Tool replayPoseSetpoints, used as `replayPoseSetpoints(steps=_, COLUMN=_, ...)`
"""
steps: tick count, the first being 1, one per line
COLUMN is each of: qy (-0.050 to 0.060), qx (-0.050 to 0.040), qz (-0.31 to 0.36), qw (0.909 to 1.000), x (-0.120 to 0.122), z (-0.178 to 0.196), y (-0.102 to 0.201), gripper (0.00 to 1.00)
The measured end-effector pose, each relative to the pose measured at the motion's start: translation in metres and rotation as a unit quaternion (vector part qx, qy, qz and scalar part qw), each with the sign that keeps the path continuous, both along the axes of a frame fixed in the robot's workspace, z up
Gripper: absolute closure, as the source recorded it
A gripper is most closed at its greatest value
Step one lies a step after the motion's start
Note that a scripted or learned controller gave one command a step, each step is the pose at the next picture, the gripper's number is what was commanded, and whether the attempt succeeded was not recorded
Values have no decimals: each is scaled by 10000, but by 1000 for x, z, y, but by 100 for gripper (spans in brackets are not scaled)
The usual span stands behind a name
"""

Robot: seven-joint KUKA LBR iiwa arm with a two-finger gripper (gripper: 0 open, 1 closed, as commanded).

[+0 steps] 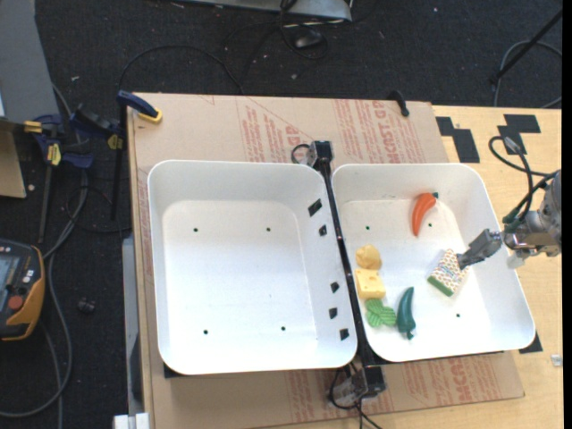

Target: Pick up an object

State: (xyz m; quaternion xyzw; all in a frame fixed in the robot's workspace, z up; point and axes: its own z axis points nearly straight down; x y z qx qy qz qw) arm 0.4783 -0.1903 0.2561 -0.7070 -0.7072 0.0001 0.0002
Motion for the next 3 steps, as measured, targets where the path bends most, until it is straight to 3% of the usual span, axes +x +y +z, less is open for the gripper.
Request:
replayPoseSetpoints(steps=2, qy=4, qx=4, qz=14, qw=10000, x=129, z=-39, y=23, gripper=0)
replayPoseSetpoints(steps=3, qy=52, qx=11, qz=-4, qw=10000, x=177, z=-150, y=3, gripper=0)
